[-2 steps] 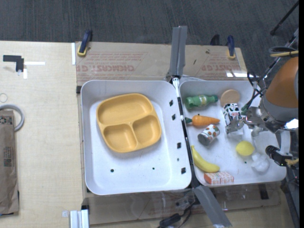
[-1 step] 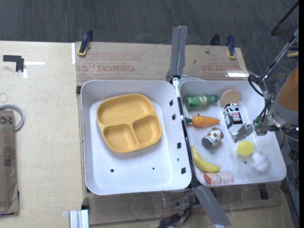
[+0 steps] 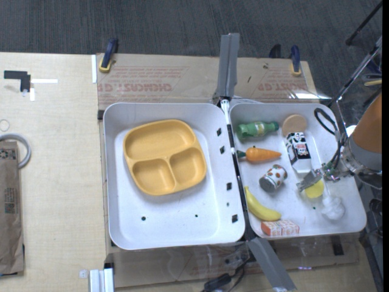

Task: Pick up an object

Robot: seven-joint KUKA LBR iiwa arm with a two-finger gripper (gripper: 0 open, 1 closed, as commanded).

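A pale wooden desk (image 3: 55, 181) carries two shallow white bins side by side, with dark grey carpet (image 3: 182, 11) beyond its far edge. A sheet of printed cardboard (image 3: 164, 78) lies under the bins' far side, held by two blue-and-yellow clamps (image 3: 109, 53). At the desk's left edge part of a brown paper bag (image 3: 9, 205) is cut off by the frame.

The left bin (image 3: 121, 218) holds a yellow divided plate (image 3: 164, 157) with three compartments. The right bin (image 3: 355, 215) holds a green bottle (image 3: 258, 128), a carrot (image 3: 262, 155), a small patterned can (image 3: 273, 178) lying on its side, a banana (image 3: 261, 205), a small orange-and-white box (image 3: 279, 227), a black-and-white carton (image 3: 298, 148), a round tan disc (image 3: 295, 124) and a loop of black cable (image 3: 325, 120).

The gripper (image 3: 311, 181) reaches in from the right and sits low over the right bin's near-right part, directly above a small yellow object (image 3: 315, 191), possibly a lemon, which it partly covers. I cannot tell whether it is open or closed, or whether it touches the yellow object. Just beside that, toward the bin's corner, lies a clear, crumpled-looking thing (image 3: 333, 209) that is hard to identify. The arm's orange band (image 3: 371, 129) is cut off at the right.
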